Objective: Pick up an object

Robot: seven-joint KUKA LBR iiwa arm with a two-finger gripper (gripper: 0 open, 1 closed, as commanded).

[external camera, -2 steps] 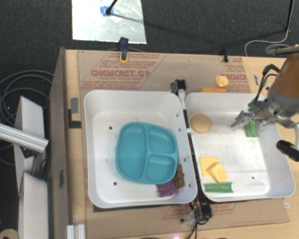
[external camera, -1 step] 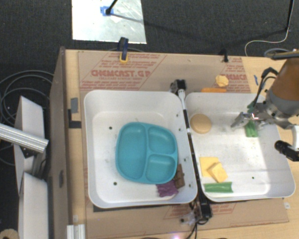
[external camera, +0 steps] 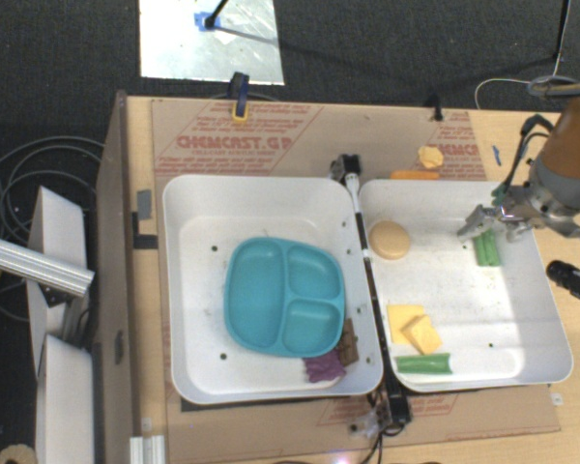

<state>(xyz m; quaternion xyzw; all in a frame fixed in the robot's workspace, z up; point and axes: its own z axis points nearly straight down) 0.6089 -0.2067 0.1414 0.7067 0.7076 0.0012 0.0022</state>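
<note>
Seeing a teal divided plate (external camera: pixel 282 296) filling the left bin (external camera: pixel 188 259); right bin (external camera: pixel 541 346) has a tan bun (external camera: pixel 390 239), yellow cheese (external camera: pixel 415 329), and green pieces. We can't tell the gripper (external camera: pixel 491 218) state near its far edge.

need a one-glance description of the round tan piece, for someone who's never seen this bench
Start at the right bin, the one the arm reaches over. Follow its left wall toward the far end: the round tan piece lies there by the divider between the bins. It is the only round, bun-like item; the yellow blocks nearer the front are flat and angular, and the green pieces are long and thin.
</note>
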